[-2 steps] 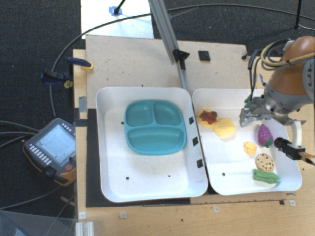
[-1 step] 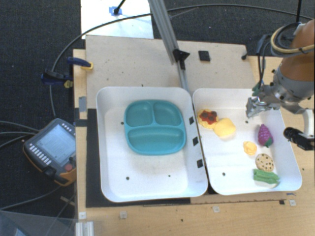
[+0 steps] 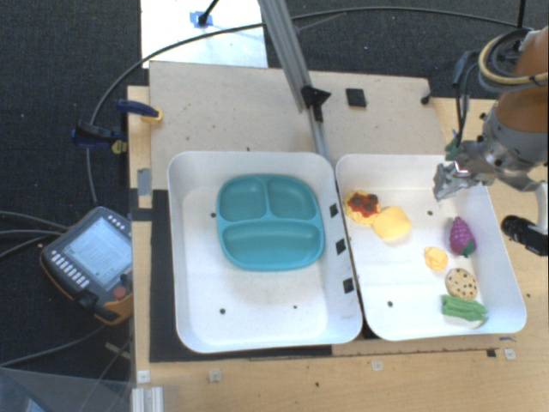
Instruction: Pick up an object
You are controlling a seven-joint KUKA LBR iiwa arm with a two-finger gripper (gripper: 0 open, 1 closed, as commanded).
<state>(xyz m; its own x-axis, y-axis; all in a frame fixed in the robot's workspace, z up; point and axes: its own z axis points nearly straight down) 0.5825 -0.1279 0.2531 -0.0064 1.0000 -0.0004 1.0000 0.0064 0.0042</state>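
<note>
My claw (image 3: 446, 181) hangs over the far side of the right bin (image 3: 515, 316) with nothing in it, and I am choosing a toy, so next I must drop onto the purple grapes (image 3: 461, 235) just below me.

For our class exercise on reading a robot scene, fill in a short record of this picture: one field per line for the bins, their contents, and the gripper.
left bin: teal divided plate
right bin: six toy foods
foods near divider: red-yellow piece, yellow lump
foods toward right: purple grapes, small yellow piece, cookie, green piece
gripper: over right bin's far right corner, nothing seen held
bench: black tile near far edge
</note>
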